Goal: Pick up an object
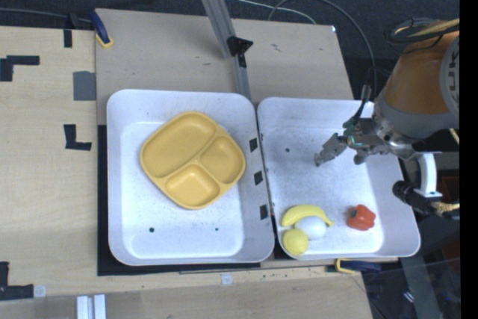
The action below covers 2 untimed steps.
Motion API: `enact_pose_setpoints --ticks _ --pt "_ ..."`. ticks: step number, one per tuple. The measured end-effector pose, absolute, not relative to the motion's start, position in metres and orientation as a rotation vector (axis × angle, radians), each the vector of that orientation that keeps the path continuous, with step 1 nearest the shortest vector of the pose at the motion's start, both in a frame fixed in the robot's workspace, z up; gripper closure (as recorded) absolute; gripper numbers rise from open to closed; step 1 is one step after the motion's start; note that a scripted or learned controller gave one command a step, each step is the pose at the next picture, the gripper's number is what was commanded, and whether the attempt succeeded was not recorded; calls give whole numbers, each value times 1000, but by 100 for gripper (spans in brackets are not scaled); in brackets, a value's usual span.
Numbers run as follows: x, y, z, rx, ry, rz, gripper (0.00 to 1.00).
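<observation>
My gripper [342,156] hangs over the upper middle of the right bin [299,123], open, with nothing between its fingers. Along that bin's front edge lie a yellow banana [304,214], a white egg-shaped thing [317,228] and a yellow lemon [295,241], all bunched together. A red pepper [361,217] sits apart from them to the right, below the gripper. In the left bin [127,235] rests a yellow divided plate [193,159].
A grey metal bar [216,7] slants down from the top to the gap between the bins. A cable [328,11] loops behind the right bin. The arm's orange band [422,78] fills the right side.
</observation>
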State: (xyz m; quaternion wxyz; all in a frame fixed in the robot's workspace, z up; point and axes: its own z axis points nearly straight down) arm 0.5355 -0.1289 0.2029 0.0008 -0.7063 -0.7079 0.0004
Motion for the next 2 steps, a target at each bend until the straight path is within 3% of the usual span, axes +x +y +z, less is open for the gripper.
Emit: enact_pose_setpoints --ticks 1,2 --pt "535 -129 203 -2218 -2222 1 0" --pt "533 -124 159 -2217 -2220 6 0"
